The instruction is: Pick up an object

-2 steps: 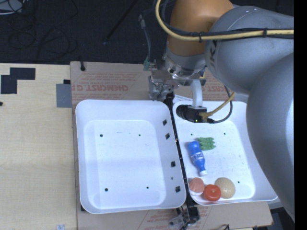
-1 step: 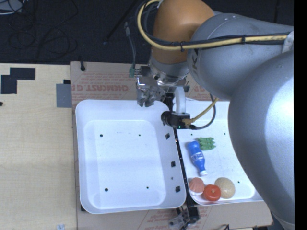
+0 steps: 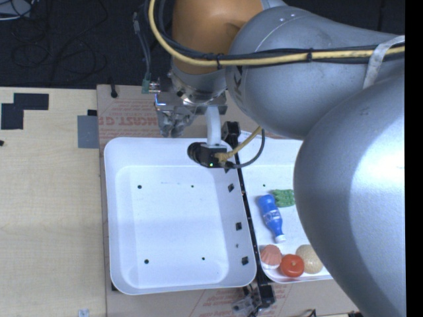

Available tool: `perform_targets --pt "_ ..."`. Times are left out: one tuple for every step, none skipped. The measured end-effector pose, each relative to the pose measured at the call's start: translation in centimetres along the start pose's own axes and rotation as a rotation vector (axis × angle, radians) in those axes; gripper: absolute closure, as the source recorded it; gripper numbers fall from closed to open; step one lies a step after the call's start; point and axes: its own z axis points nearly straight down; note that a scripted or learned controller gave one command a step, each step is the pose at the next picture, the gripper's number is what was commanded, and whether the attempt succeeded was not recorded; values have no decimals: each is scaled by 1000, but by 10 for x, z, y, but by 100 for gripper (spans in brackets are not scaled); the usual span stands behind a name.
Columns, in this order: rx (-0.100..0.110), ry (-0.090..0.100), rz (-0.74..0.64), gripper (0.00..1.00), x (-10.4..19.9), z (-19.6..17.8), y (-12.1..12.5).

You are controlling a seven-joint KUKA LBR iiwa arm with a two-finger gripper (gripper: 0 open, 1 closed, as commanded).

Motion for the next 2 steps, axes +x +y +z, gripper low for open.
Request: perform_targets --pt "1 1 1 100 39 -28 0" --pt "14 -6 8 100 -3 83 -28"
